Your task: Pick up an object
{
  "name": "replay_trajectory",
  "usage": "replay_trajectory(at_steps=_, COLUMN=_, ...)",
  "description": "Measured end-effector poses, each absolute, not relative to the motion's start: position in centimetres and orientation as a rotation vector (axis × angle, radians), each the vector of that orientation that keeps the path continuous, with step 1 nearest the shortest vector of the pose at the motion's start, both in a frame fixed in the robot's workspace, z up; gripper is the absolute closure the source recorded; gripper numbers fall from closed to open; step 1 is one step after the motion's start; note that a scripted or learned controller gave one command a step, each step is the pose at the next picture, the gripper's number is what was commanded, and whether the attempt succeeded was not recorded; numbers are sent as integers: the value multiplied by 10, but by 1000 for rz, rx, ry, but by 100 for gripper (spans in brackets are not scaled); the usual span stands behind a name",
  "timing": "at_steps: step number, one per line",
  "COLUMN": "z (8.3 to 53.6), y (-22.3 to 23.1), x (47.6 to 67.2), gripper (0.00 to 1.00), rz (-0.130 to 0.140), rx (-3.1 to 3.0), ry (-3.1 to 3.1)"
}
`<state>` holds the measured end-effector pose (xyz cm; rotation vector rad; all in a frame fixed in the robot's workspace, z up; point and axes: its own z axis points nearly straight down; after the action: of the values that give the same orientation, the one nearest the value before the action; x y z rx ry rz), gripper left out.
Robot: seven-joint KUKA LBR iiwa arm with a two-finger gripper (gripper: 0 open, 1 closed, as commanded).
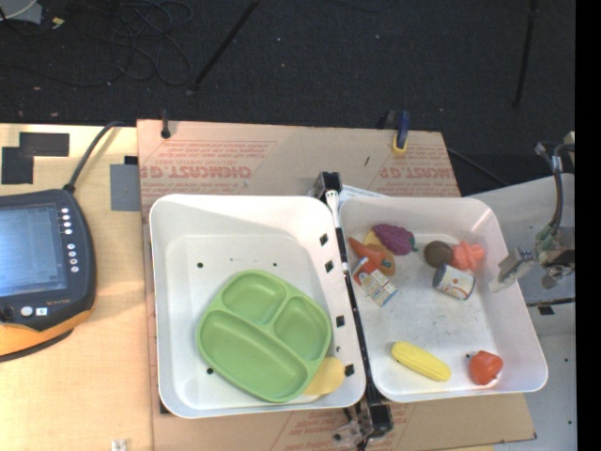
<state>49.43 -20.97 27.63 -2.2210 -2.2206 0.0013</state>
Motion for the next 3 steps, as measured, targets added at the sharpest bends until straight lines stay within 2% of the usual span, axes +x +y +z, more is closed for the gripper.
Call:
replay_trajectory(at_steps=1, z=135, y=-211, x=504, gripper=0, rz=8, rx=-2211, ry=-2214)
replay_trajectory(at_steps=2, z=87, y=-214, x=562, gripper=0, rz=-1, rx=-2221, ry=-2225)
replay_trajectory(at_steps=3, z=88, y=-213, x=612, gripper=0, rz=-3, rx=-2220, ry=-2226)
